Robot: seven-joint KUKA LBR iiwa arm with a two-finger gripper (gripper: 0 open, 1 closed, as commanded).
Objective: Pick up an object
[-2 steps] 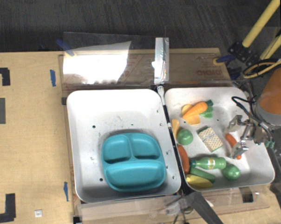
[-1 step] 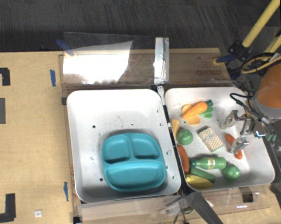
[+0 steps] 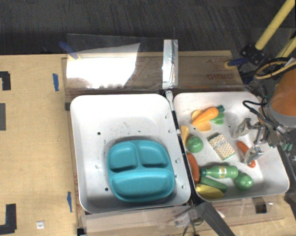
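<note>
Wooden desk [image 3: 27,159] carries two shallow white bins side by side. Biggest of the contents is a teal divided tray [image 3: 139,170] lying flat in the left bin [image 3: 84,118]. Reaching in from the right, the grey arm [image 3: 284,104] (orange band just above its wrist) bends down over the right bin [image 3: 275,175], with its claw [image 3: 253,145] low near that bin's right side. Its metal parts blur together, so I cannot tell how wide the claw stands. A small red piece [image 3: 243,147] lies right at it; whether it is gripped is unclear. Toy food is scattered to the claw's left: a green bottle [image 3: 219,172], an orange carrot [image 3: 206,114], a speckled block [image 3: 221,146], a green ball [image 3: 194,145].
</note>
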